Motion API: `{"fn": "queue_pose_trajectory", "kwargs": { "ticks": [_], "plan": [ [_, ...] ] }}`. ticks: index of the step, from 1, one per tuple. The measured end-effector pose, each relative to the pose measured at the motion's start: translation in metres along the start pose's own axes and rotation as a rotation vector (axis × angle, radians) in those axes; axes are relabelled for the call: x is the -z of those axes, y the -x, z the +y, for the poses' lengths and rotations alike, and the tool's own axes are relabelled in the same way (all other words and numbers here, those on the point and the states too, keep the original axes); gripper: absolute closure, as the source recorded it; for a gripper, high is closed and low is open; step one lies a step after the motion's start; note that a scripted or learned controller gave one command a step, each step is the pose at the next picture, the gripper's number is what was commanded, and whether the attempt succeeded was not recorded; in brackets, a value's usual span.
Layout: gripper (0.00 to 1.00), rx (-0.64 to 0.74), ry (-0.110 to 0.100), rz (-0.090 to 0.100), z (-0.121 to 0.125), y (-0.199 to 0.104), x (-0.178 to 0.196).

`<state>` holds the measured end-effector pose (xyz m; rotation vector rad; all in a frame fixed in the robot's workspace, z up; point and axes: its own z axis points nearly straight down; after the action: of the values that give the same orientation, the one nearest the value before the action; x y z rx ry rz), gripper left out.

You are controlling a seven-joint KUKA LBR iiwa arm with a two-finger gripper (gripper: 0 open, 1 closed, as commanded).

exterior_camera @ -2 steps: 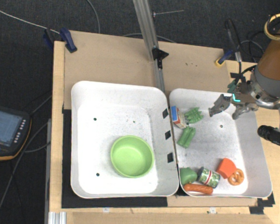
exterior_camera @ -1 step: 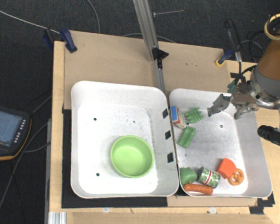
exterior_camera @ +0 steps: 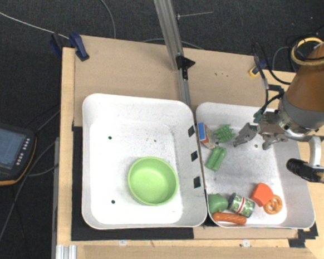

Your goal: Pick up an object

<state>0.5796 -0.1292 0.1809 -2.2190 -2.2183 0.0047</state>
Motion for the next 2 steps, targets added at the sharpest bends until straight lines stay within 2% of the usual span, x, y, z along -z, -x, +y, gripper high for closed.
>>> {"fn": "queue_pose_trajectory", "kwargs": {
  "ticks": [1, 2],
  "plan": [
    [0.0, 0.001, 0.0, 0.0, 0.001, -0.008, -0.059],
    [0.0, 0.001, 0.006, 0.0, 0.002, -0.009, -0.085]
  ]
}}
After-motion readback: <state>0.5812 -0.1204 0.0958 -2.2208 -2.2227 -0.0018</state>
